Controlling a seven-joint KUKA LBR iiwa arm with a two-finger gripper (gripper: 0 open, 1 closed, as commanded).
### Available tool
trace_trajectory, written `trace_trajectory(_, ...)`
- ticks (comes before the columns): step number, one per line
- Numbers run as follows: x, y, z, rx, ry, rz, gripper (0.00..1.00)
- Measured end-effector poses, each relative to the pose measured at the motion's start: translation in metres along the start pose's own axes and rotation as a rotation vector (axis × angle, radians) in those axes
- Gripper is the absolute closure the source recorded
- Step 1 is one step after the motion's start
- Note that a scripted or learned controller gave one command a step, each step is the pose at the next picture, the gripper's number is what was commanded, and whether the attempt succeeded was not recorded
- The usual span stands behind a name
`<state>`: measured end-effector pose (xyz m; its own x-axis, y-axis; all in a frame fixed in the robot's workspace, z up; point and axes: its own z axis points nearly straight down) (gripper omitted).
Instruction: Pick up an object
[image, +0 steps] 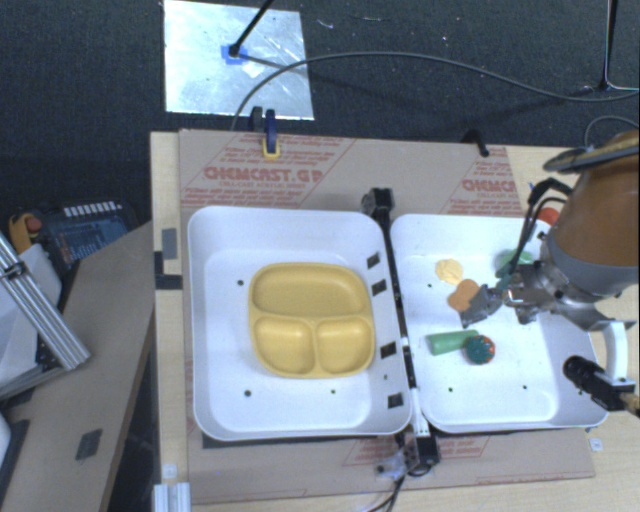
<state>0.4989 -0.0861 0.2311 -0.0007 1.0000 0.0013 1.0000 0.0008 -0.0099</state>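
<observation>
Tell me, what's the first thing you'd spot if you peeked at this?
The big yellow tray with three compartments pops out first, sitting in the left white bin. Next comes the robot arm reaching in from the right, its claw hanging over small colorful items in the right bin, close to an orange piece and a green piece.
</observation>
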Motion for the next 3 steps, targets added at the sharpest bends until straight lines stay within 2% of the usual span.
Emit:
trace_trajectory(1,0.0,0.002,-0.005,-0.012,-0.001,-0.003,0.0)
trace_trajectory(3,-0.002,-0.012,0.086,-0.006,-0.001,0.0,0.0)
